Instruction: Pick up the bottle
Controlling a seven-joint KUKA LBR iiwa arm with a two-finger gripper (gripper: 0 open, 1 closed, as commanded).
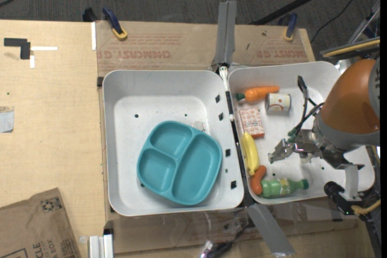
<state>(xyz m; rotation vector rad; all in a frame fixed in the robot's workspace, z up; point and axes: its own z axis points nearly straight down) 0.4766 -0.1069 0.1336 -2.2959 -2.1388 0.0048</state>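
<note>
Lying on its side along the near wall of the right bin (326,69), the green bottle (283,187) has its cap pointing right and its base almost touching a small red-orange piece (258,179) at the bin's near-left corner. That leaves the bottle's far flank as the open side, since the near flank sits close to the wall. The pincer (284,150) hangs above the bin floor, a little beyond the bottle and apart from it, with nothing between its fingers; whether they are spread wide or narrow I cannot tell from this angle. The rest of the clutter lines the left side: a banana (250,153) just beside the divider, a red-and-white packet (251,121) beyond it, then a carrot (261,93) and a small can (277,102) near the far wall. The middle and right of the floor stay bare, giving room to descend. The left bin (121,130) carries a teal divided plate (179,162), well apart. Judging from this, a grasp across the bottle's body looks feasible, though the near wall may crowd one finger.
</note>
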